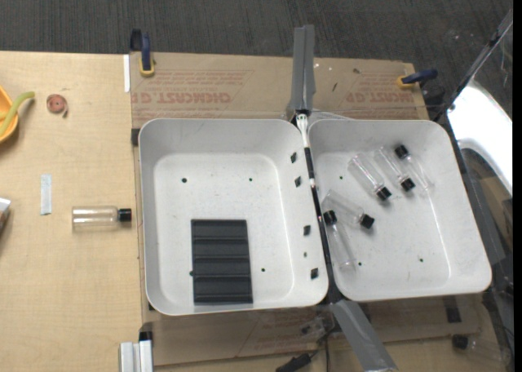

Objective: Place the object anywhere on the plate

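Observation:
A black ribbed plate [220, 262] lies flat in the near part of the left bin [163, 150]. The right bin [457, 264] holds several clear vials with black caps. One vial [369, 176] lies near the bin's middle, and another [405, 168] is just to its right. A third vial [348, 210] lies closer to the divider, with one more [338, 241] beside the bin's left wall. All of the vials lie on their sides, apart from the plate.
Another clear vial [99, 215] lies on the wooden bench left of the bins. Further left are a small strip [46, 195], a pink disc [55, 103] and an orange bowl [5, 116]. Clamps [143, 52] hold the cardboard behind the bins. A white and grey machine part [483, 121] stands at the right edge.

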Controlling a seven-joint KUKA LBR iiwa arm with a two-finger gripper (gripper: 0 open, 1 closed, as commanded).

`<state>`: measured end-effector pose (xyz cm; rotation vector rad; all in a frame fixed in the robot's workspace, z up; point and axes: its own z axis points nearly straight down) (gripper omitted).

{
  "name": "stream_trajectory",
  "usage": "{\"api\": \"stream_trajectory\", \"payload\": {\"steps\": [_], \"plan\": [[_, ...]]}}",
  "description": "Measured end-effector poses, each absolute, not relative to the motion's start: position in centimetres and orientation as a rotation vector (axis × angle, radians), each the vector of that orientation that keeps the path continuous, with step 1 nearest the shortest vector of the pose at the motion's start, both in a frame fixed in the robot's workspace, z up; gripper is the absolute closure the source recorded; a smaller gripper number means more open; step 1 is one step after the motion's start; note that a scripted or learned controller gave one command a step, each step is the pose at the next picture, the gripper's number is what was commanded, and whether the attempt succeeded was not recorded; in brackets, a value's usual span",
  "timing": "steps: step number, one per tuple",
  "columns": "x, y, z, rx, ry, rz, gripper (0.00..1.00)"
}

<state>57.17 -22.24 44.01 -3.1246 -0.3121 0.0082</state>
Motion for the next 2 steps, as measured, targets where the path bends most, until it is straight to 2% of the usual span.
{"api": "stream_trajectory", "payload": {"steps": [1, 2], "plan": [[64.5, -18.6, 43.9, -3.124, -0.329, 0.008, 0.00], [64.5, -22.2, 43.9, -3.125, -0.315, 0.008, 0.00]]}}
